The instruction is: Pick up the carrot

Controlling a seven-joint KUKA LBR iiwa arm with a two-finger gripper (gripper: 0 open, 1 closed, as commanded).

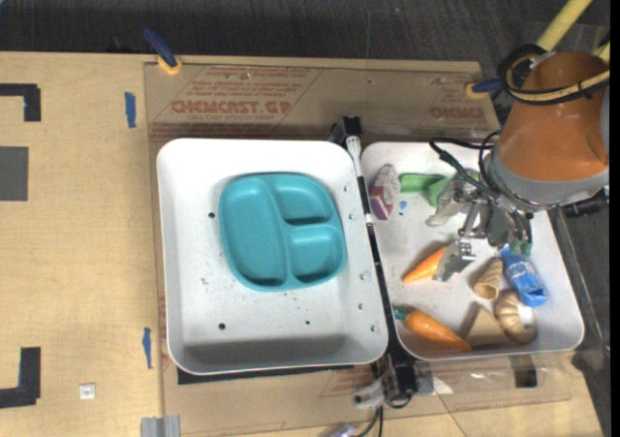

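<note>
Two orange pieces lie in the right bin [572,319]. A long carrot [436,330] with a small green stub at its left end rests along the front wall. A shorter orange cone [422,268] lies in the bin's middle left. My gripper [455,257] hangs low over the bin, its tip right at the right end of the short orange cone and apart from the long carrot. Nothing is visibly lifted.
The right bin also holds a green piece [418,182], a purple and white item [384,191], a blue bottle [524,279] and tan shell-like pieces [511,314]. A teal divided plate [281,230] sits in the left bin [184,309]. Cables hang by the wrist.
</note>
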